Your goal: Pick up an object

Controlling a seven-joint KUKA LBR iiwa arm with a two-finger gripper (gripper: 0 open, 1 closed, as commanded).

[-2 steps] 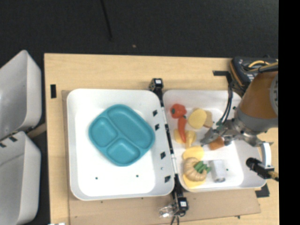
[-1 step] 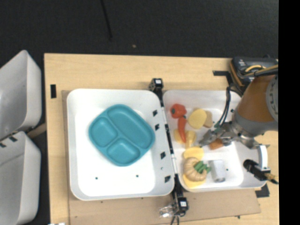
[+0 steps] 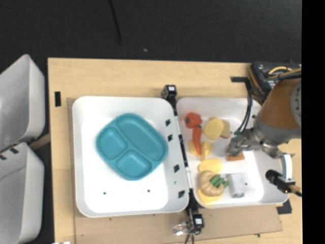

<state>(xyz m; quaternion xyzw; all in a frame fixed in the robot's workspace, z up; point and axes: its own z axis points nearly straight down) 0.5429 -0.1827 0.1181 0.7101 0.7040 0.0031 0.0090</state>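
Now | gripper (image 3: 234, 150) | over flat orange-brown object (image 3: 235, 157), perhaps touching

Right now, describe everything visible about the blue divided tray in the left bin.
The blue tray is a rounded, teal, plastic-looking plate with three sunken compartments: one large along its upper right, two smaller at left and bottom. It lies flat, turned at an angle, near the middle of the left bin. Nothing rests in it or touches it.
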